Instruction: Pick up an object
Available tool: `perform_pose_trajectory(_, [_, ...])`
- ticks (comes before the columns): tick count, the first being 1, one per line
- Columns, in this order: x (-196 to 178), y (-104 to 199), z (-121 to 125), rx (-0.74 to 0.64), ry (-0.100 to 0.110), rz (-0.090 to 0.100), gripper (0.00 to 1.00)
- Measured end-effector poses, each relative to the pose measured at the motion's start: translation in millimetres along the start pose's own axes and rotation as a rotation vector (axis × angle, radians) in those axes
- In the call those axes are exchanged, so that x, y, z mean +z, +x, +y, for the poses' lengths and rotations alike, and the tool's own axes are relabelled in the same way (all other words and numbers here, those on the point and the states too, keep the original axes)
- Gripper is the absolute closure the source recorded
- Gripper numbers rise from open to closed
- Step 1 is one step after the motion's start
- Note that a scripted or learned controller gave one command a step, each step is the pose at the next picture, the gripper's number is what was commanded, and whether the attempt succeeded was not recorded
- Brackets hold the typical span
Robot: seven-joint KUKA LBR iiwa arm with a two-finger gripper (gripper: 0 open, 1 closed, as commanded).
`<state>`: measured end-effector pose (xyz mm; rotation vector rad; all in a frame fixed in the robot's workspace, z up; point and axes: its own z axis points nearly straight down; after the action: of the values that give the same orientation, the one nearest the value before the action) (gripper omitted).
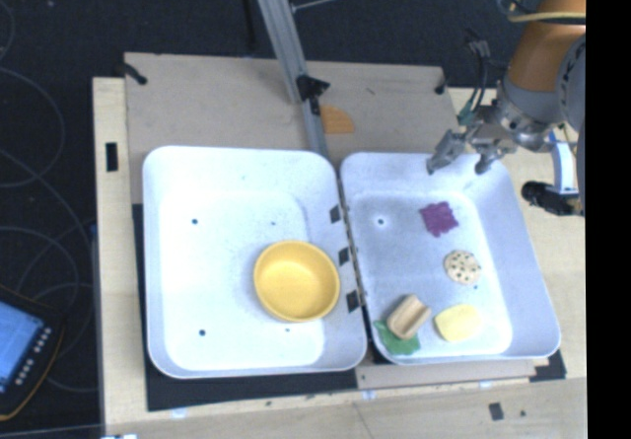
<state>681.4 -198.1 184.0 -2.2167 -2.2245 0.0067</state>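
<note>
Looking down on the desk [113, 230], I see two white bins side by side. The left bin [197, 190] holds a yellow bowl [296, 280], upright, toward its lower right. The right bin [394, 190] holds four items: a purple piece [439, 218] near the middle, a speckled cookie [461, 267] below it, a pale yellow block [458, 323] lower still, and a tan roll [406, 314] just left of the block, lying on a green scrap [399, 339] in the lower left corner.

The arm [547, 42] reaches in from the right. I note the end effector [456, 162] over the upper right part of the right bin, above and right of the purple piece and apart from it. Its two fingers [435, 160] stand spread apart, with nothing between them. All four items lie on the bin floor.

A grey metal pole [281, 33] runs from the top edge down to the join between the bins.
</note>
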Motion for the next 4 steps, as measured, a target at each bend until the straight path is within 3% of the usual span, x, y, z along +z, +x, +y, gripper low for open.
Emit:
perform_pose_trajectory(2, [85, -10, -3, 0.002, -0.003, -0.001, 0.00])
perform_pose_trajectory(3, [70, -11, -1, 0.000, -0.009, -0.006, 1.00])
perform_pose_trajectory(4, [24, -17, 0, 0.002, -0.011, 0.000, 1.00])
